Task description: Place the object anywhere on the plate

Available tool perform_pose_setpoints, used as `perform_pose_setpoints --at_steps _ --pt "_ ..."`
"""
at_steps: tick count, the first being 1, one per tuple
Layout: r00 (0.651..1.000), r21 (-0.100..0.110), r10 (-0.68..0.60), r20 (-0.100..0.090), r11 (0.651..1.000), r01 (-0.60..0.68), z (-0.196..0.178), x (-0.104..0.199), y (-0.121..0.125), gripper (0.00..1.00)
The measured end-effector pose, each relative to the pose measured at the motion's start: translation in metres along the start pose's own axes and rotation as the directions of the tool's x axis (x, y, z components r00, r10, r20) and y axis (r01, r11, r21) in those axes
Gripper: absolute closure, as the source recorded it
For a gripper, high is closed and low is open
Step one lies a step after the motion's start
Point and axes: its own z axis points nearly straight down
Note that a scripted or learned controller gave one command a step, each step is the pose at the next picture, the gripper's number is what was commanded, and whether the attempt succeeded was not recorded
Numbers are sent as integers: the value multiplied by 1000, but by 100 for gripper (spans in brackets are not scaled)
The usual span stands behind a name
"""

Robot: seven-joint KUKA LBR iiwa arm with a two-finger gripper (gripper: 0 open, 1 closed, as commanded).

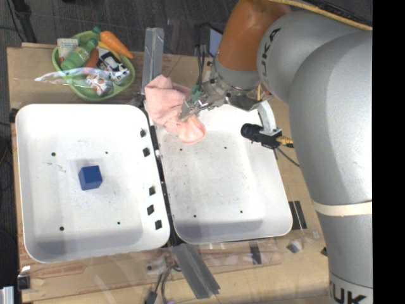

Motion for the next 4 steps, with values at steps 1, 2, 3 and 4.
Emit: perform_pose_setpoints --at_steps 1,2,3,4 --pt "1000 -2 -8 1 1000 8 -27 1 1 100" --pt "915 1 -402 -1 915 402 -20 49 -19 100" --pt "684 0 -730 0 684 730 -22 94 -37 100" --pt "349 0 -937 1 349 937 -30 148 -47 100"
